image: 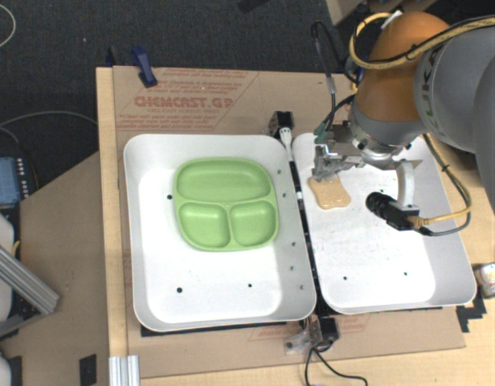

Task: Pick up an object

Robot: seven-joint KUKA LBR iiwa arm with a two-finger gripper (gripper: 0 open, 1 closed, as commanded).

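A flat tan object shaped like a slice of toast (331, 194) lies in the right bin (392, 272), near its left wall. My gripper (328, 167) hangs directly over the far end of this tan slice, fingertips close to or touching it. The slice rests on the bin floor. In the left bin (151, 272) sits a light green divided plate (226, 203) with three compartments.
The arm's grey body and orange band cover the far right corner of the right bin. The near half of the right bin floor is bare white. A cardboard sheet (183, 95) lies under both bins, with a blue clip (143, 67) at its far edge.
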